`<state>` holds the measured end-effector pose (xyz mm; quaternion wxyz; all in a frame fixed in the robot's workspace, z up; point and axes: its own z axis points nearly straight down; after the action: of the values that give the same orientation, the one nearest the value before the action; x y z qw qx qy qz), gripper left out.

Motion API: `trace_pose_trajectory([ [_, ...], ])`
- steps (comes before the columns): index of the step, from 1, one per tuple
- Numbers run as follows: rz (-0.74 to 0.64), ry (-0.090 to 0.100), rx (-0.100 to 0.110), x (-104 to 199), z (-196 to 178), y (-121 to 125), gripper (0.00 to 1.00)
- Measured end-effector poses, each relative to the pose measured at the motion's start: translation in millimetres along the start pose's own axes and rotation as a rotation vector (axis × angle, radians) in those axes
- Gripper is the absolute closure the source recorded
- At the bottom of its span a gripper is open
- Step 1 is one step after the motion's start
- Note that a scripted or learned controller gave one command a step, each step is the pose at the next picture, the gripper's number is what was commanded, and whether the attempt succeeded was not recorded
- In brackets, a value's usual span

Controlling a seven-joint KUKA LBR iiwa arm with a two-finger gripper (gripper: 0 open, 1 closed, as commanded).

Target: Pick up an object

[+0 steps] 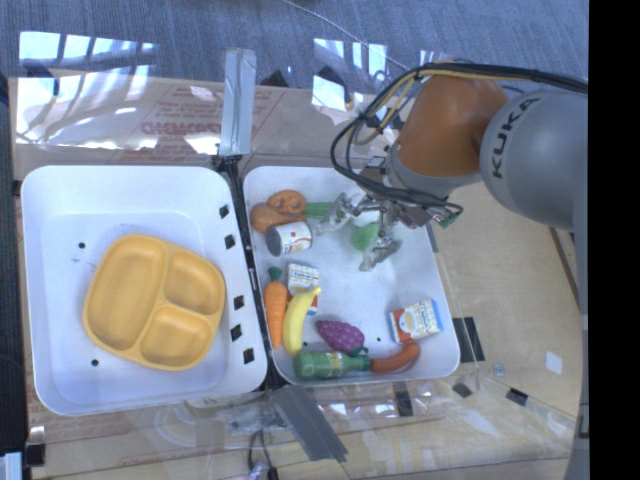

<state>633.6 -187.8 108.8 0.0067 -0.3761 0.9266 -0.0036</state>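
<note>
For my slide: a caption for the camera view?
KUKA arm's pincer over the right bin of toy food; yellow tray in the left bin.

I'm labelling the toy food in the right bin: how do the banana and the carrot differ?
The banana is yellow and curved; the carrot is orange and straight. The banana is thicker; the carrot tapers to a point. The carrot lies next to the bin's left wall; the banana lies on its inner side, toward the purple grapes. Both are elongated, lie flat side by side and run roughly the same way.
</note>
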Motion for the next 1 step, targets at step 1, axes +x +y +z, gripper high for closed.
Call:
trace_pose_trajectory([
  [1,-0.079,0.009,-0.012,26.9,-25.0,8.1,0.00],
])
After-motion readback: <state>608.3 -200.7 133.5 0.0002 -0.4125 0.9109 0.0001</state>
